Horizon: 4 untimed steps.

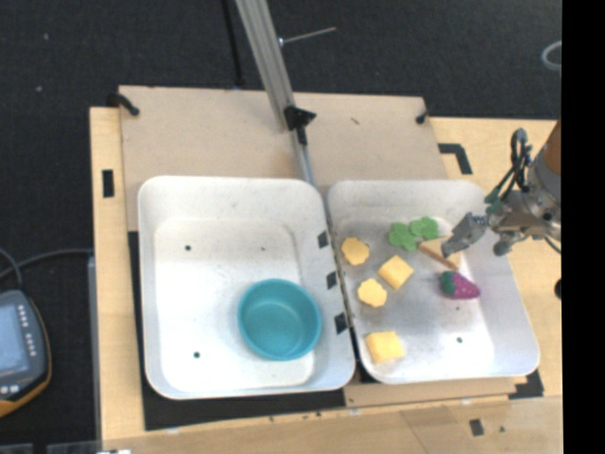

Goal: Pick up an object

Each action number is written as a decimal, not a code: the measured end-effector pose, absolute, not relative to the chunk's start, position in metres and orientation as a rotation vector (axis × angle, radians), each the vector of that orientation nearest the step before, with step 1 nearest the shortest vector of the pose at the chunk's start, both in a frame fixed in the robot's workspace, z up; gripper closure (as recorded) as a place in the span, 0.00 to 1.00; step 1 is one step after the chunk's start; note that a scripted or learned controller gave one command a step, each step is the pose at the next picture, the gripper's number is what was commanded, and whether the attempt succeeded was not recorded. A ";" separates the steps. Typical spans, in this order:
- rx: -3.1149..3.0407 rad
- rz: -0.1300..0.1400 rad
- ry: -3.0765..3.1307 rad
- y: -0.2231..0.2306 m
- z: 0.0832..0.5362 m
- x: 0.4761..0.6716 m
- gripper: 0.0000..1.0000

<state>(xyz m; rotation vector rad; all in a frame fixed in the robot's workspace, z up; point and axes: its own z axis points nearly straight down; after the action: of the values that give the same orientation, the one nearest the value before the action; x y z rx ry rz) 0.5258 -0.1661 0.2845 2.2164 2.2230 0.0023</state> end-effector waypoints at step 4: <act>2.223 -0.004 2.222 -0.173 0.159 0.522 0.00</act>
<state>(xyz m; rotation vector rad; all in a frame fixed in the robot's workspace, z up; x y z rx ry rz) 0.5216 -0.1729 0.1593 2.2232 2.2218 -0.0041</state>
